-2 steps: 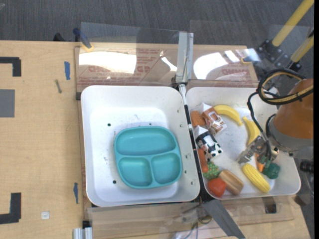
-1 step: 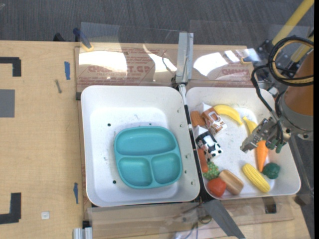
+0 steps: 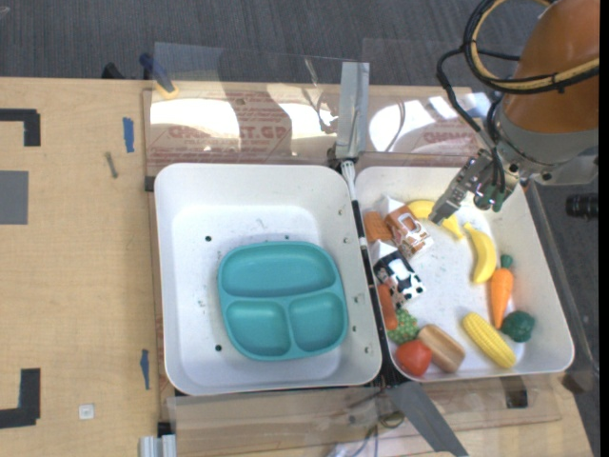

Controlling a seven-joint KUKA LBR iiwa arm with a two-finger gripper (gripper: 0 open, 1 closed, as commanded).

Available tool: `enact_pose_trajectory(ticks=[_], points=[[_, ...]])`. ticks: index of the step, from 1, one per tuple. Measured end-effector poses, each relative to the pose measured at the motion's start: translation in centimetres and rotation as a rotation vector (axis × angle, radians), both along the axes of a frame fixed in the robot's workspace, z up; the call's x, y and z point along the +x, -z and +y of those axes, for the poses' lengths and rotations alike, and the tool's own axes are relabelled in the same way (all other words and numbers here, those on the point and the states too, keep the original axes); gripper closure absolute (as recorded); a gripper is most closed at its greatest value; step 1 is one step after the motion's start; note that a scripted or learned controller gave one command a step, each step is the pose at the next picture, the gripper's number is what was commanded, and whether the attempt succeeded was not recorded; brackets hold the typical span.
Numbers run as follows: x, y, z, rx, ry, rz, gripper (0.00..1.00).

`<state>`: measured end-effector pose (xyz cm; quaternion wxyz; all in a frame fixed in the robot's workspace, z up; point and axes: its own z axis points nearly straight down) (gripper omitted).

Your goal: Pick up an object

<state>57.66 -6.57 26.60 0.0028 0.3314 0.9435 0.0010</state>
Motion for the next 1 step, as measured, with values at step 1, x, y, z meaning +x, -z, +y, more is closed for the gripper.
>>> enact_pose_trajectory(ticks=[1], points=[[6.12,-0.21,4.26,0.001,0.265,0.001,1.0]])
